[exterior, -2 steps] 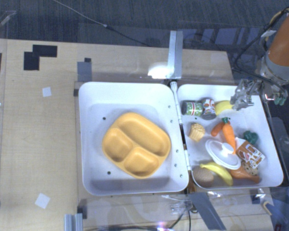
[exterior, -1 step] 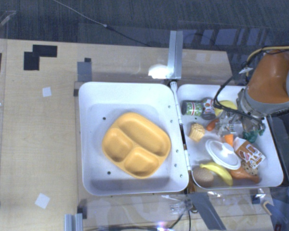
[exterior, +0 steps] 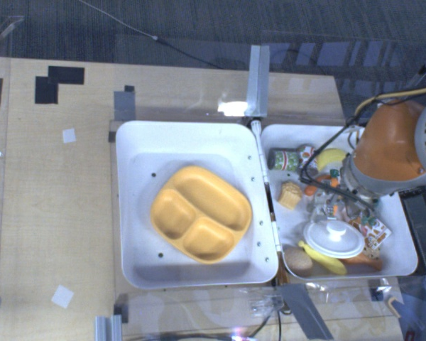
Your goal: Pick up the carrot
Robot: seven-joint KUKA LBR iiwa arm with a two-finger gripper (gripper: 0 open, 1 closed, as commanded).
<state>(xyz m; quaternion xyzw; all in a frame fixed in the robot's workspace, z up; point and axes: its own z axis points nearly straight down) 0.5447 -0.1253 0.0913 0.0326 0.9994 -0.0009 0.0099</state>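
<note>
Jaws are hidden in the clutter under the wrist, so I cannot tell how they stand; the gripper (exterior: 335, 203) hangs low over the middle of the right white bin (exterior: 409, 256). What I take for the long orange carrot (exterior: 362, 263) lies against that bin's near wall, just beside the yellow banana (exterior: 324, 256) and the round white lidded dish (exterior: 334, 239), apart from the gripper. By my reckoning nothing is picked up yet: reaching, gripping and lifting all remain.

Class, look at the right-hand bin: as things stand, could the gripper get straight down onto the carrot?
Probably not cleanly. The carrot lies by the bin's near wall, partly under the white lid and a banana.
</note>
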